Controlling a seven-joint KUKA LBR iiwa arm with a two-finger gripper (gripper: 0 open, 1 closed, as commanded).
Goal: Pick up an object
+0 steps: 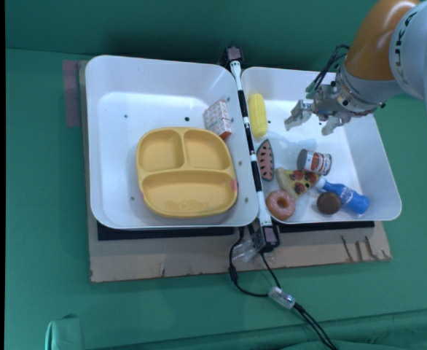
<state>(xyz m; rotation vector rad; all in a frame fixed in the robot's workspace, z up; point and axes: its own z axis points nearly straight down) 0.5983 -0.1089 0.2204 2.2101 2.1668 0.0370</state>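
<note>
My gripper point(316, 120) hangs over the back of the right bin point(377, 168), its two fingers spread apart with nothing between them. Below it in that bin lie a small can point(314, 161), a pizza slice point(295, 181), a blue bottle point(344, 195), a brown cookie point(328, 203), a pink donut point(280, 205) and a watermelon slice point(265, 160). A corn cob point(257, 114) lies by the bin's left wall, left of the gripper.
The left bin point(119, 108) holds a yellow divided plate point(186, 170) and a small carton point(218, 117) near the divider. A black and white rod point(247, 141) runs between the bins. Cables point(272, 286) trail off the front edge.
</note>
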